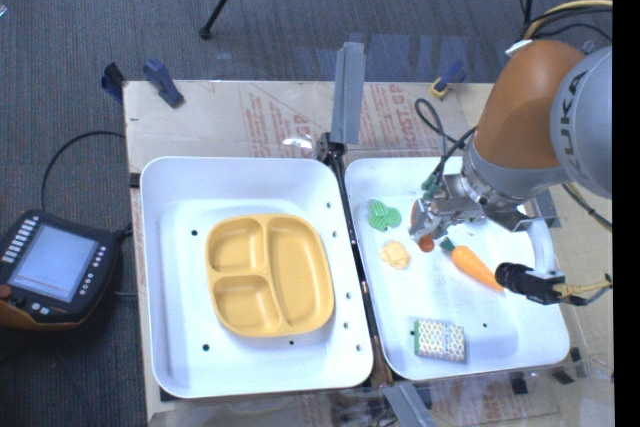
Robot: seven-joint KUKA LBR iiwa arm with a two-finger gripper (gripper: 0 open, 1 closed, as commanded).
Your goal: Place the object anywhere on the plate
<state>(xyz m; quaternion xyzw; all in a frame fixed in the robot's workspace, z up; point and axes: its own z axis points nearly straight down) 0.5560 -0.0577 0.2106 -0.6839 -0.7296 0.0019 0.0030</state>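
Note:
A yellow plate (268,273) with three compartments lies in the left bin (170,215). My gripper (427,227) is low over the right bin (480,355), near its upper middle. A small red-brown object (427,243) sits right at the gripper's tip; I cannot tell whether it is held or lying on the bin floor. An orange carrot (474,264) lies just right of it. A green leafy piece (382,214) lies to the gripper's left, and a pale yellow piece (396,255) below that.
A speckled rectangular block (440,339) lies near the right bin's front. A black cylinder (522,280) on the arm hangs over the bin's right side. The raised ridge between the bins (352,245) separates gripper and plate. A teach pendant (55,265) rests off the bench, left.

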